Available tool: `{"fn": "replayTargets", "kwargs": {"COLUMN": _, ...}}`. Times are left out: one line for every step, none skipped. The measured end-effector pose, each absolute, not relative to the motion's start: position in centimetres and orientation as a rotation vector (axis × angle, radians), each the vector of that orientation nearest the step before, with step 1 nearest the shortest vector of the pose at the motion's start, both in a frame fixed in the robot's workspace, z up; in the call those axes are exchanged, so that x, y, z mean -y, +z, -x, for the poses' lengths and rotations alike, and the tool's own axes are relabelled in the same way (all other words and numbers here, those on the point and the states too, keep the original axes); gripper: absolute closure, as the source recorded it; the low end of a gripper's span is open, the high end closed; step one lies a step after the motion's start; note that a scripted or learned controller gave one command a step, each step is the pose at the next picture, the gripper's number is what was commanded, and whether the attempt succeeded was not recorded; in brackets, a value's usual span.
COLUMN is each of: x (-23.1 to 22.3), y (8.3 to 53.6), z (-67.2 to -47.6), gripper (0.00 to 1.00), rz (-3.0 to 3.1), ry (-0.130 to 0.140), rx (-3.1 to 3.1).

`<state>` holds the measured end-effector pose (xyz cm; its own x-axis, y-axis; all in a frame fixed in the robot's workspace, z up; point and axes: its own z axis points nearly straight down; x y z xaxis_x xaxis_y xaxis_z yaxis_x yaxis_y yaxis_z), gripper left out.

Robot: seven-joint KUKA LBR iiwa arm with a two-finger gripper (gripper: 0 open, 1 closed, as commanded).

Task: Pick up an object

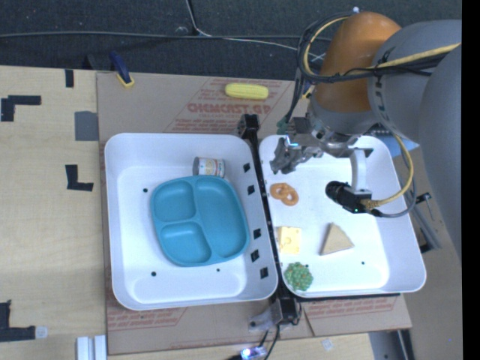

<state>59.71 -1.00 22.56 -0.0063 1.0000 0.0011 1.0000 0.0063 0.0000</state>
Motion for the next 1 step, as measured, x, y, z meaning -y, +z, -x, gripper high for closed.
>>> {"fn": "replayTargets", "kwargs": {"x": -5.04, "y": 21.84, "z": -58.29, "gripper": 1.0, "rz": 2.212, "ry": 0.003, "rx": 2.226}}
